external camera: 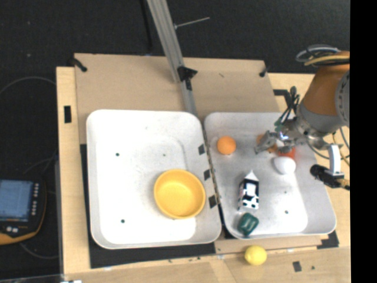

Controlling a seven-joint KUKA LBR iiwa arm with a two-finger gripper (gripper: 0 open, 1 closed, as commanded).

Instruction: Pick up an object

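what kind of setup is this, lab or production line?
Most likely a lab test bench for robot picking. Two shallow white bins sit on a plywood board, toy-like items such as a yellow bowl lie in them, and a handheld control pendant rests at the left.

A single fixed camera looks down on the bench (141, 81) from above, at a slight slant, far enough back to take in both white bins side by side: the left bin (118, 140) and the right bin (294, 217). Dark floor shows beyond the bench at the top and left. The bench's near edge runs along the bottom of the view. The arm (324, 96) enters from the right, so the camera faces across its reach.
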